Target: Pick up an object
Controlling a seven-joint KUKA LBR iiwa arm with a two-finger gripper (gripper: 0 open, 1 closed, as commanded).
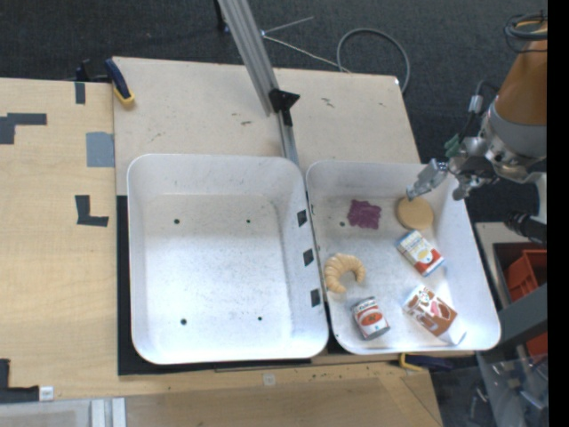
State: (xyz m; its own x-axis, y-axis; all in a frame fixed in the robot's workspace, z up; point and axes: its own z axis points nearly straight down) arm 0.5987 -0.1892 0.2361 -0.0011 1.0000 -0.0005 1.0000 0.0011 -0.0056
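The right bin (462, 238) holds every candidate; the pincer (442, 181) hangs open, gripping nothing, over its far edge. Nearest is the round tan biscuit (414, 213), just below: descend straight, fingers straddling it, clear of the small carton (420, 253)

round tan cookie (414, 213) lies flat (right bin's far edge).

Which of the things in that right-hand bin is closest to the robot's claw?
The round tan disc, just below the gripper. The purple piece, croissant and packets lie farther off.
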